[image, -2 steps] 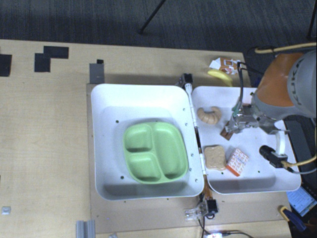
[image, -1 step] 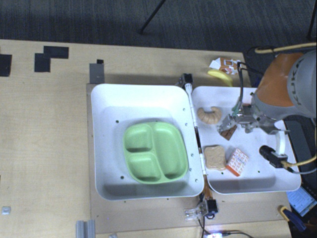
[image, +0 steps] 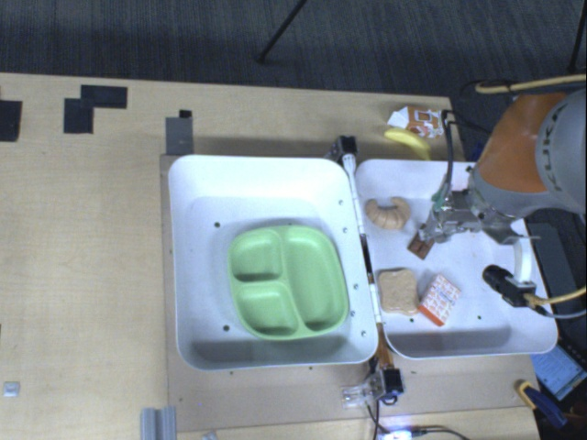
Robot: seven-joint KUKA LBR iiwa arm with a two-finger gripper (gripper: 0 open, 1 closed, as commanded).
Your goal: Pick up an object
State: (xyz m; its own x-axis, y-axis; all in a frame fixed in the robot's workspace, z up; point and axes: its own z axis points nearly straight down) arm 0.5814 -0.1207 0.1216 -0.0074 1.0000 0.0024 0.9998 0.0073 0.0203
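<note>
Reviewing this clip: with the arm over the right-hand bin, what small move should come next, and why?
Probably a short descent. The gripper hangs directly above a small brown block in the right white bin, and nothing shows between its fingers. The round tan bread roll and the red-and-white printed packet lie apart, so the block looks nearest.

Pale wooden bench, dark grey ribbed carpet beyond — black tape patches on the bench's far-left part

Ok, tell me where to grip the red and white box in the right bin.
Probably best to come straight down on the red and white box and close across its narrow width. It lies flat and askew, beside the bread slice, leaving its long sides free.
</note>
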